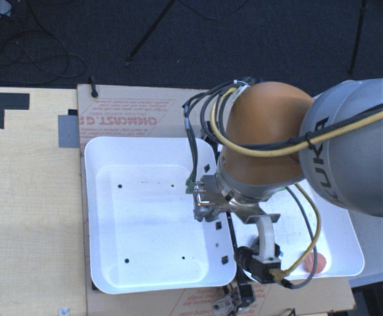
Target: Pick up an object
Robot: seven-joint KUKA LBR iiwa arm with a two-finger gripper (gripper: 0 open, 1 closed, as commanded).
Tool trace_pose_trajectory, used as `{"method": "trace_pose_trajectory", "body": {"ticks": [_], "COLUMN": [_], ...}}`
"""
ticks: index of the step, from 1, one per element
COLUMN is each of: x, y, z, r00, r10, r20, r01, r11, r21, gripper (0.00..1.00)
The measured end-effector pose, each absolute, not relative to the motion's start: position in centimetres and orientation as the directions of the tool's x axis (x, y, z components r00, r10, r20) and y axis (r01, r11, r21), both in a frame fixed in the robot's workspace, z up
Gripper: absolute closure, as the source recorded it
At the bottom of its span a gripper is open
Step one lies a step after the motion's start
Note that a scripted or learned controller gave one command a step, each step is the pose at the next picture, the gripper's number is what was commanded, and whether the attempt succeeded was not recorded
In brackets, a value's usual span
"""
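A small red-orange object (314,263) lies in the right bin (349,249), near its front right corner, partly behind a yellow cable. The arm's orange wrist band (270,133) and grey body cover most of that bin. My gripper (206,207) shows as a metal part under the wrist, above the rims where the two bins meet. Nothing can be seen held in it. It is well to the left of the red-orange object.
The left bin (106,176) shows a bare white floor with a few small dark dots. Brown cardboard (122,114) lies under both bins, and a pale wooden bench top (27,209) extends to the left. Cables loop around the wrist.
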State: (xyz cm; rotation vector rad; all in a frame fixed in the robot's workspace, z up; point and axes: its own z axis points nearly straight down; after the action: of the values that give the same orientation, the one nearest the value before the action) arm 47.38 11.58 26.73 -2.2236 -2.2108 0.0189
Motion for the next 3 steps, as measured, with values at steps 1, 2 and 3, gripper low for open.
{"method": "trace_pose_trajectory", "body": {"ticks": [1,2,3], "x": [47.5,47.7,49.3], "y": [11.8,6.8,12.8], "z": [26.9,39.7,40.0], "r00": [0.004,0.005,-0.005], "r10": [1.000,1.000,1.000], "r20": [-0.001,0.001,0.000], "r01": [1.000,1.000,1.000], "r11": [-0.004,-0.005,0.005], "r21": [-0.006,0.010,-0.002], "gripper": [1.00,1.00,1.00]}}
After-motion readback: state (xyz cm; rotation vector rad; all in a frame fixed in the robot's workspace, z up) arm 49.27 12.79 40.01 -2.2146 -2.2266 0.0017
